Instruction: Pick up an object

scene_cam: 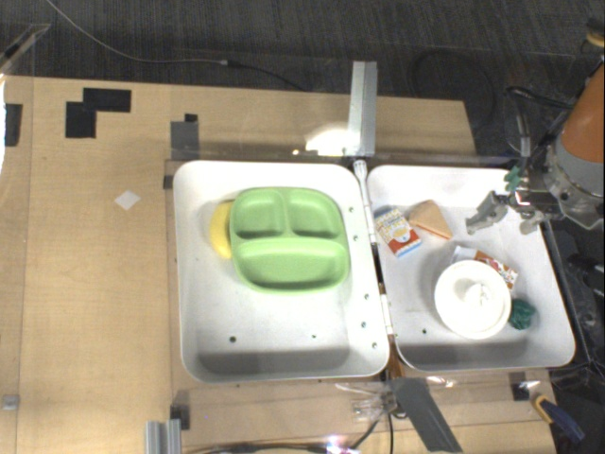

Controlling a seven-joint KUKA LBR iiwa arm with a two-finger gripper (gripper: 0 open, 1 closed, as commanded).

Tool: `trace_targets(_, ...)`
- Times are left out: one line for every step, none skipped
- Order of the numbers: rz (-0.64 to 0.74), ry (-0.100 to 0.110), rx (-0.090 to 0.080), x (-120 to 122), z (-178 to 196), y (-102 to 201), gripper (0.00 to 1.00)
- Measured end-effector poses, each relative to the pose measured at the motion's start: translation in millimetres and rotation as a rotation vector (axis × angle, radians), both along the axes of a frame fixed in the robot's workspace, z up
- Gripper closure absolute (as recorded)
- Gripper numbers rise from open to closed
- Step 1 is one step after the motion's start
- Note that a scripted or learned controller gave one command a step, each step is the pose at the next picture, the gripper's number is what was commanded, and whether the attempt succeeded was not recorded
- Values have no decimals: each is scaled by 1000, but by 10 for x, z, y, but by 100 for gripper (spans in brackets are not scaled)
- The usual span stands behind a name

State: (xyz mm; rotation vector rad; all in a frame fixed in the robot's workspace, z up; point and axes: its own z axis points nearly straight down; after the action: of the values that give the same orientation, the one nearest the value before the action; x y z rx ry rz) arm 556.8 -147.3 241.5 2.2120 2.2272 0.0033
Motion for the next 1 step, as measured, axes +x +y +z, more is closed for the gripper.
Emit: trace_targets(-17,2,0,330,-988,286,0)
